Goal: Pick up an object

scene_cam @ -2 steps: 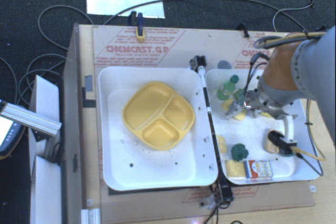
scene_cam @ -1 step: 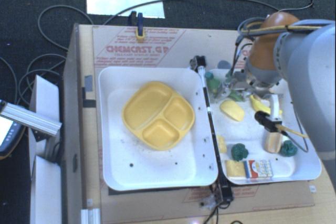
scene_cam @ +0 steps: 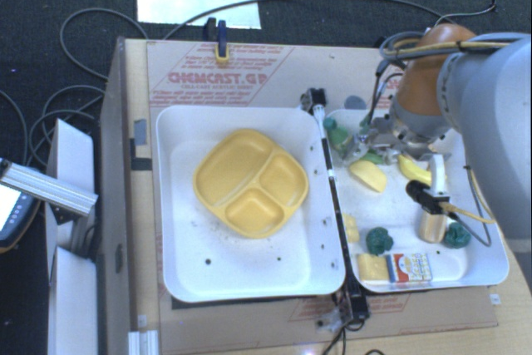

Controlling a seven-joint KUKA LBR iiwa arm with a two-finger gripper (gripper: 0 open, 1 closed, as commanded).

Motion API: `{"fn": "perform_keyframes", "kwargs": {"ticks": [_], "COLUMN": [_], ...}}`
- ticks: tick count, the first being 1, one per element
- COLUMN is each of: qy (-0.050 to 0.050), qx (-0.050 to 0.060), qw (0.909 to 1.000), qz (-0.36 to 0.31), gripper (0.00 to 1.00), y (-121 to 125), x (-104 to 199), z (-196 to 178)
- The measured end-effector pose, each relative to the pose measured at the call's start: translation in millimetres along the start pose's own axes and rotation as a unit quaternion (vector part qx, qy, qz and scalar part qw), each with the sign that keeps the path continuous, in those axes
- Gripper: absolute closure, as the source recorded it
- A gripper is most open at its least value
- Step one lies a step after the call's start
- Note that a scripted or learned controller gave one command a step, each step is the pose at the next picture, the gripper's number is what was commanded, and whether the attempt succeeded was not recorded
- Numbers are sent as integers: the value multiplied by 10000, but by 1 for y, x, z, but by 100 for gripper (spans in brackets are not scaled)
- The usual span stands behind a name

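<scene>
My gripper (scene_cam: 371, 145) is low in the back part of the right bin (scene_cam: 490, 262), under the grey arm and its orange band. Just left of it lies a green object (scene_cam: 337, 134). A yellow wedge (scene_cam: 368, 176) sits right in front of it, and a yellow banana-shaped piece (scene_cam: 413, 169) lies to its right. Whether anything is in its grasp is hidden by the wrist.
Toward the front of the right bin are two dark green objects (scene_cam: 380, 240) (scene_cam: 456, 236), a tan cylinder (scene_cam: 431, 225), a yellow block (scene_cam: 372, 266) and a small red-and-white box (scene_cam: 409, 267). The left bin (scene_cam: 179, 262) holds a yellow divided plate (scene_cam: 251, 182).
</scene>
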State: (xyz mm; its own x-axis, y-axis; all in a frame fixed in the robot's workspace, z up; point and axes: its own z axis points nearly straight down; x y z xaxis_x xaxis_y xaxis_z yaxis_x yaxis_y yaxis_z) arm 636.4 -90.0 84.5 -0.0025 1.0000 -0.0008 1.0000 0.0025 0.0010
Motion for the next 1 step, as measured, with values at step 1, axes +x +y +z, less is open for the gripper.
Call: {"fn": "perform_keyframes", "kwargs": {"ticks": [1], "qy": [2], "qx": [19], "qw": [10000], "qz": [-23], "gripper": [100], "y": [0], "x": [0], "z": [-11]}}
